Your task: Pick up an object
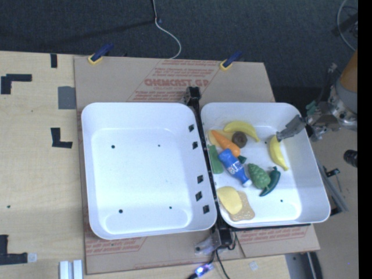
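A light wooden bench top (pixel 35 173) is seen across the left and lower parts of the camera view, marked with several black tape pieces (pixel 58 138) and one grey patch (pixel 67 96). A brown cardboard sheet (pixel 168 83) printed with red lettering is laid on the bench and is held at its far edge by two clamps with blue and yellow parts (pixel 100 53). Behind the bench a dark blue-grey fabric backdrop (pixel 232 16) is observed, with a thin white cable (pixel 165 31) hanging in front of it.
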You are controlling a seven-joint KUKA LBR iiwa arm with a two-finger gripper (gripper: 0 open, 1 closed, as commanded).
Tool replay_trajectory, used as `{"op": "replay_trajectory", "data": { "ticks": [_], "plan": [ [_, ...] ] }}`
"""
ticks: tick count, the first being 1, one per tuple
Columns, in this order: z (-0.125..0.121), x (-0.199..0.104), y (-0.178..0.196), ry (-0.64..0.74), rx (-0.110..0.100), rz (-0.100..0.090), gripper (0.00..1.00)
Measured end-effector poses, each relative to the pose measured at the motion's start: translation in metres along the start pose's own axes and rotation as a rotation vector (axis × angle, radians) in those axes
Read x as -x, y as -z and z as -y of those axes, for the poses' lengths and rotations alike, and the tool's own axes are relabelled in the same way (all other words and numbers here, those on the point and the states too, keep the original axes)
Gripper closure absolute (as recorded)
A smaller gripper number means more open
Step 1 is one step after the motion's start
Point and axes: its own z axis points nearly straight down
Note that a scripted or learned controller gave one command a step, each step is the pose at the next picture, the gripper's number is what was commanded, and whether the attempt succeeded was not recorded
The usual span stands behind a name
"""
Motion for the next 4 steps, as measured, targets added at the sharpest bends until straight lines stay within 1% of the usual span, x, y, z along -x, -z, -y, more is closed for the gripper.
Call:
{"op": "replay_trajectory", "data": {
  "ticks": [1,2,3,4],
  "plan": [
    [0.065,-0.017,-0.087,-0.002,-0.013,-0.005,0.0],
    [0.012,-0.039,-0.161,0.003,0.0,0.001,0.0],
    [0.012,-0.038,-0.146,0.001,0.002,0.001,1.0],
    [-0.007,-0.069,-0.157,0.003,0.001,0.001,1.0]
  ]
}}
